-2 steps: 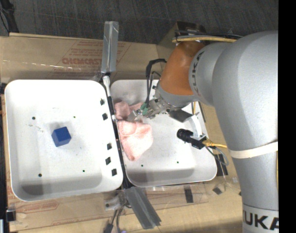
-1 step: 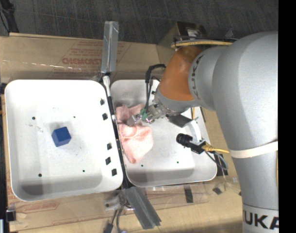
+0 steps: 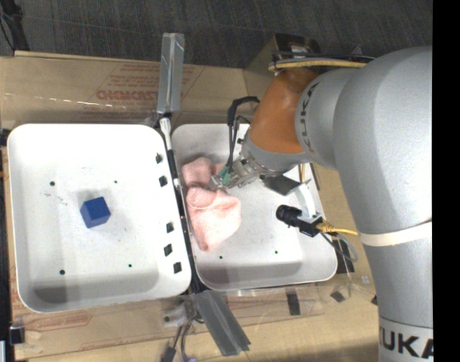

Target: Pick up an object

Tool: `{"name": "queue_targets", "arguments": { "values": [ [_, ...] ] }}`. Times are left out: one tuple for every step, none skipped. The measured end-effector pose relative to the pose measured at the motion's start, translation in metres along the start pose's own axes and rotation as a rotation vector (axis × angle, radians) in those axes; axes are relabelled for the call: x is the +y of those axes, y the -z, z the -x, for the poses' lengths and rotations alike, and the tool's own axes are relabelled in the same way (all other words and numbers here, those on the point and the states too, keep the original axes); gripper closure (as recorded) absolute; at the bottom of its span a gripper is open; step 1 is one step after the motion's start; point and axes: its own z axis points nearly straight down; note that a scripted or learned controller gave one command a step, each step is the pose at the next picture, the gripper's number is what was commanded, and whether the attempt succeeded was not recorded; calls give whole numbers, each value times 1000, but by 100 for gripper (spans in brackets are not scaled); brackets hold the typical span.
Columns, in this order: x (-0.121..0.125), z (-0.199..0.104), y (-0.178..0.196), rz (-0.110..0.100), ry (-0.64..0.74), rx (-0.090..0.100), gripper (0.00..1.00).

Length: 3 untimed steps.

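A crumpled pink cloth (image 3: 209,202) lies in the right bin (image 3: 249,266), against its left wall. My gripper (image 3: 224,177) reaches down from the orange-banded wrist to the cloth's upper right part, right at the fabric. The wrist and arm cover most of the fingers. A small blue cube (image 3: 96,211) rests in the left bin (image 3: 79,277), left of its middle, far from the gripper.
A black connector with a yellow cable (image 3: 305,222) hangs over the right bin's right side. The big grey arm covers the view's right. A grey metal bar (image 3: 170,74) stands behind the divider between the bins. Cardboard lies under both bins.
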Motion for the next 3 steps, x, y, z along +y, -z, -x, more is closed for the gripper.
{"name": "queue_targets", "arguments": {
  "values": [
    [0, 1, 0, 0, 0, -1, 0],
    [8, 6, -11, 2, 65, -2, 0],
    [9, 5, -1, 2, 69, -2, 100]
  ]
}}
